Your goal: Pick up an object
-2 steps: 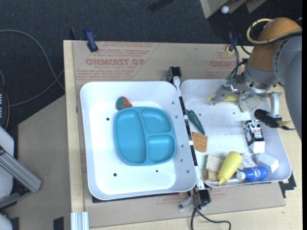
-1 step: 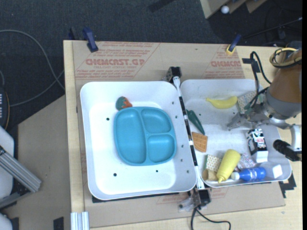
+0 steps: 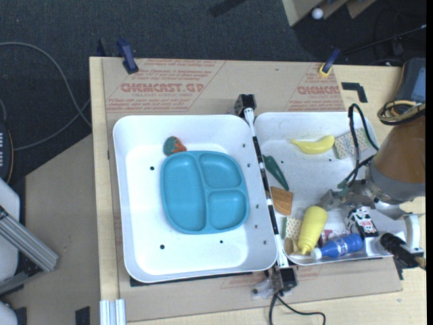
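Reaching seems the step in hand; claw (image 3: 338, 196) hangs low in the right bin (image 3: 270, 124), whether spread I cannot tell; yellow bottle (image 3: 310, 227) lies just left, blue bottle (image 3: 342, 246) nearer; next, settle squarely over one.

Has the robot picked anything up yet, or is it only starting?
Nothing looks picked up yet. The arm reaches over the right bin, low among the clutter. The banana, yellow bottle and blue tube lie in that bin. The blue divided plate sits in the left bin. I cannot tell whether the tool has anything. The grab and lift remain.
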`<state>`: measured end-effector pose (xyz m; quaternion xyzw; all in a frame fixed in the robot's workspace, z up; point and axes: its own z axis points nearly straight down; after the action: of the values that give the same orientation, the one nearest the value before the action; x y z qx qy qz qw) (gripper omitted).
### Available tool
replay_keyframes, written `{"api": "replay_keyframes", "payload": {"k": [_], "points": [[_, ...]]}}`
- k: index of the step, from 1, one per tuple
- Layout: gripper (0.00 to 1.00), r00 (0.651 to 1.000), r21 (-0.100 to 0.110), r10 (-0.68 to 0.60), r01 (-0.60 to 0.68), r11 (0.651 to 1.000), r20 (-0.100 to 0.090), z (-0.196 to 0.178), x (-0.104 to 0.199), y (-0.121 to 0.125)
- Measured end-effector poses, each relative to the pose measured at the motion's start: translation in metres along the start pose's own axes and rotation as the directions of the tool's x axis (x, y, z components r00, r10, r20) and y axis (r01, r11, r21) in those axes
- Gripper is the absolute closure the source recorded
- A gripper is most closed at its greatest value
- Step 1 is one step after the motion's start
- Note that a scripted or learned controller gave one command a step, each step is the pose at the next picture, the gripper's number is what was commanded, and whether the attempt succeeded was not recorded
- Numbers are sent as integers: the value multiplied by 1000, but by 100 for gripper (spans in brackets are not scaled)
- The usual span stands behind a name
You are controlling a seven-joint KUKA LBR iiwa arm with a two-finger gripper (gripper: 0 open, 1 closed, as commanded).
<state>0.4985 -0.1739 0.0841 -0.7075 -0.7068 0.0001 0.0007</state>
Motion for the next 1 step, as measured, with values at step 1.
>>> {"api": "replay_keyframes", "payload": {"k": [1], "points": [[0, 1000, 1, -3, 3, 1000, -2, -34, 82, -19]]}}
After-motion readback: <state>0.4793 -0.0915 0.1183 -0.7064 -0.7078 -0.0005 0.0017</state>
